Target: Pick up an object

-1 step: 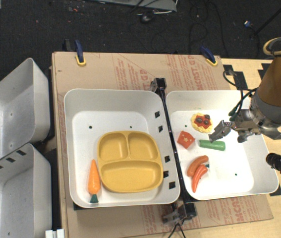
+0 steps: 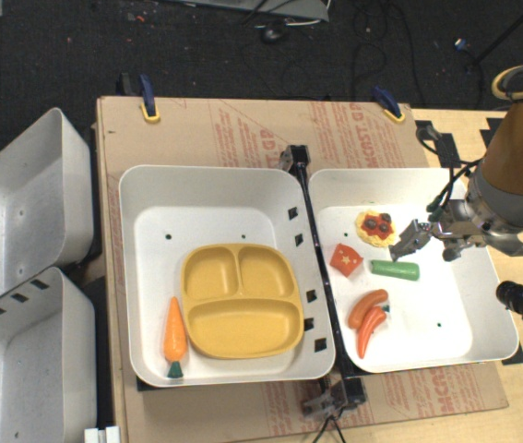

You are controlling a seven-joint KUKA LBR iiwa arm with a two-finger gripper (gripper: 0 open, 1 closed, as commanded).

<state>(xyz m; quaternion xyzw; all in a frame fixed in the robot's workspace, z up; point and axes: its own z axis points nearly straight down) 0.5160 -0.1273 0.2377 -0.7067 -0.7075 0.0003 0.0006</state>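
**Gripper Position Relative to Objects in the Right Bin**

Nearest the camera, in the left bin [image 2: 141, 247], a yellow divided tray [image 2: 241, 300] is seen, with a toy carrot [image 2: 175, 332] laid just beside its left edge, green end toward the camera.

In the right bin [image 2: 482, 340], a red pepper [image 2: 368, 317] is located at the near side. Farther in, a red block [image 2: 346, 259] is placed close to the divider, with a green cylinder [image 2: 395, 269] lying on its side to the right of it. Beyond both, a small yellow tart with berries [image 2: 375, 228] is positioned.

The gripper [image 2: 410, 240] is found over the right bin, just above the green cylinder's right end and beside the tart. Whether its fingers are spread or pressed together cannot be told. No object is seen between them.
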